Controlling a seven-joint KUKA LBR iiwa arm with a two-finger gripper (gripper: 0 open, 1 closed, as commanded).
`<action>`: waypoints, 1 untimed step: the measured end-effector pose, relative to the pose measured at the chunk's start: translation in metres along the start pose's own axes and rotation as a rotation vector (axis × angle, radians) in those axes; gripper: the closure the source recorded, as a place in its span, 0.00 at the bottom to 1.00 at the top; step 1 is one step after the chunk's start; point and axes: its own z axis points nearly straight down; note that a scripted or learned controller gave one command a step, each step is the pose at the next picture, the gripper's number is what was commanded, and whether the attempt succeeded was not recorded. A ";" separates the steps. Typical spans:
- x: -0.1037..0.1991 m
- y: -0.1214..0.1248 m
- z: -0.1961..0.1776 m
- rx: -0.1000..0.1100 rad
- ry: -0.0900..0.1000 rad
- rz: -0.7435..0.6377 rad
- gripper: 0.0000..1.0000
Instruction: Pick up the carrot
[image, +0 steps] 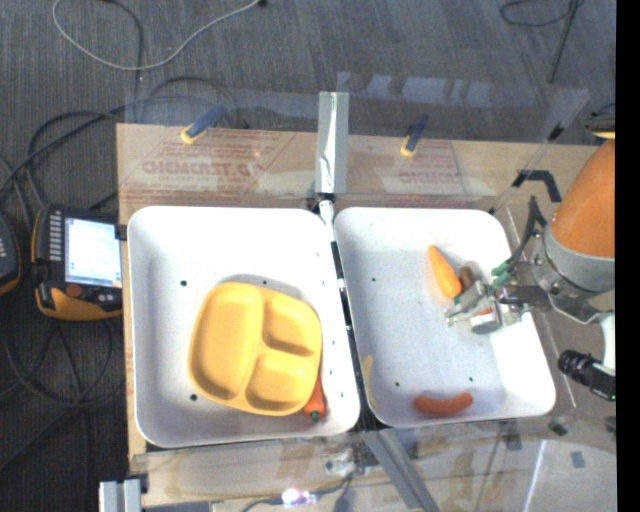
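While end effector (468, 303) state unclear, right bin (400, 240) holds carrot (443, 271), sausage (443, 404); left bin (160, 250), yellow tray (257, 347).

Right bin (400, 300): floor largely bare on its left half and far corner, open to approach from above. Obstacles: carrot (444, 272) lying near the middle, gripper (470, 303) just beside its near end, arm (585, 225) overhanging the right wall; sausage (443, 404) against the near wall.

Left bin (160, 250): yellow divided tray (256, 347) takes up the centre and near side; small orange-red item (315, 405) wedged between tray and near-right corner. Bare strips along the far wall and left wall.

Divider: the two bins' inner walls meet, with an upright metal post (331, 145) at their far end.
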 end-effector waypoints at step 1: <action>-0.013 0.057 -0.009 -0.001 0.000 -0.057 0.00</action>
